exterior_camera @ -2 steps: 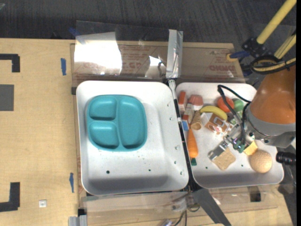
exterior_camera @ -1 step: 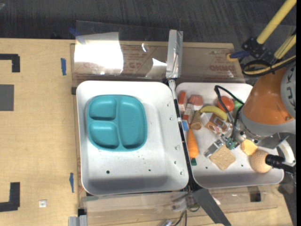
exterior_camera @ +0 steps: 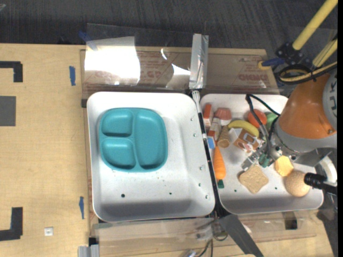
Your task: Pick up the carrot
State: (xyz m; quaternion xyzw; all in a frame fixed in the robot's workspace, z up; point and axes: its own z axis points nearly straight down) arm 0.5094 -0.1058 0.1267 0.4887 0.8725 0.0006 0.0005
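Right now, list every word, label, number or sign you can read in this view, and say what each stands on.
No text here is legible.
Cardboard sheet behind the bins: reddish printed lettering, too blurred to read.
Small packets in the right bin, near the gripper: printing too small to read.
Carrot and teal plate: no markings visible.

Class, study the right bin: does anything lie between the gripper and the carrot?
Nothing visible blocks it. The carrot lies along the right bin's left wall; bare floor separates it from the gripper. The cracker sits lower, off that line.
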